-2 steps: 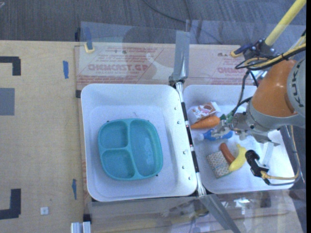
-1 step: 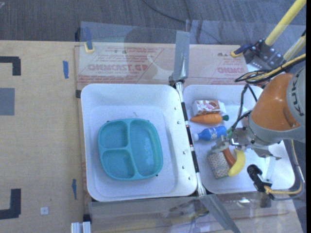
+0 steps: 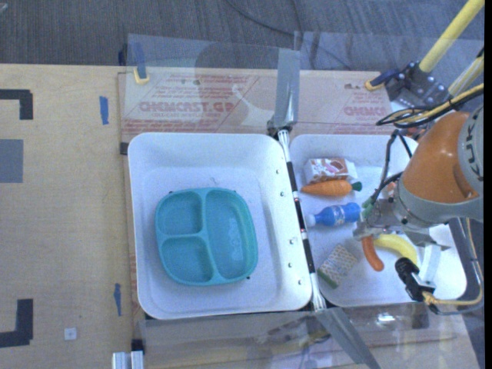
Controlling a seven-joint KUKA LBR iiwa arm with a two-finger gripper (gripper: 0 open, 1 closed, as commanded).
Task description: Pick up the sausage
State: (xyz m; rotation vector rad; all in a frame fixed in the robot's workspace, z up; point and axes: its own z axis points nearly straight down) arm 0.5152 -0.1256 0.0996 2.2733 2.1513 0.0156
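Hovering near the right white bin's front edge, the tool, whose grip state I cannot tell, is needing to centre over the small orange-red sausage lying beside the yellow banana.

Smooth, matt white plastic for both bins, left bin and right bin. Teal divided plate: plastic, slightly glossy. Sausage: orange-red, smooth, shiny like moulded plastic. Banana and carrot: smooth toy plastic. Blue bottle: glossy plastic. Snack packet: crinkled printed foil or paper. Bench top: pale wood grain, matt. Arm's orange band: smooth, satin sheen. Clear glossy sheeting along the back edge.
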